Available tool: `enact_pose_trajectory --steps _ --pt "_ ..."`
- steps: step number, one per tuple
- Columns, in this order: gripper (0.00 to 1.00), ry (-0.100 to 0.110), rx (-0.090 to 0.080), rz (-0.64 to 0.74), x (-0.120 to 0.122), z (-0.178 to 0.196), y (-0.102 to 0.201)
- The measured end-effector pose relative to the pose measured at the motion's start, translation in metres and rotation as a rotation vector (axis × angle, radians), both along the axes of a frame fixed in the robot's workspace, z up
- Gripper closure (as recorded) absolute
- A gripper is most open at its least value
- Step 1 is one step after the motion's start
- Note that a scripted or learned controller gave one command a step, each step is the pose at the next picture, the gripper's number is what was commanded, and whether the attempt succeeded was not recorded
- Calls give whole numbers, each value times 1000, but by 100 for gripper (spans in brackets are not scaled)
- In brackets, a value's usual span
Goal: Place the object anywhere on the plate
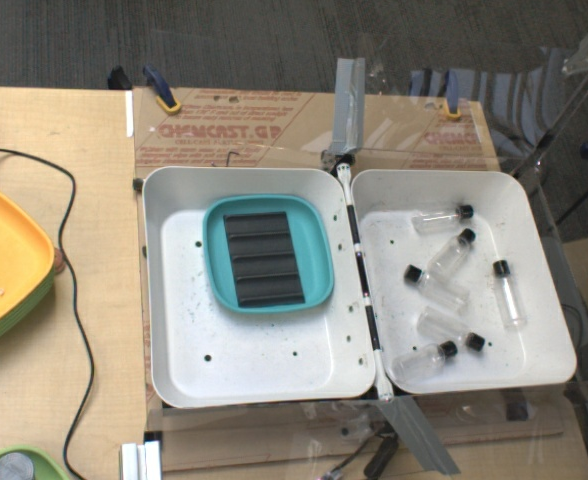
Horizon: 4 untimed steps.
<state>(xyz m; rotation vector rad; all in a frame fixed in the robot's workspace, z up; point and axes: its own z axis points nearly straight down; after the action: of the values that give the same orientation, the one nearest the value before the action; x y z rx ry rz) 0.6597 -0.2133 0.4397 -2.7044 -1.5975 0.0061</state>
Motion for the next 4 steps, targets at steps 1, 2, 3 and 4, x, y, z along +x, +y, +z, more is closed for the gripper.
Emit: enact_pose_trajectory --steps 1,2,3,4 --pt "0 0 0 -131 0 0 -1" --pt "0 -1 0 -297 0 0 -1" --pt "0 2 0 -484 -13 -1 -4" --pt "0 1 -1 -613 -10 0 -9"
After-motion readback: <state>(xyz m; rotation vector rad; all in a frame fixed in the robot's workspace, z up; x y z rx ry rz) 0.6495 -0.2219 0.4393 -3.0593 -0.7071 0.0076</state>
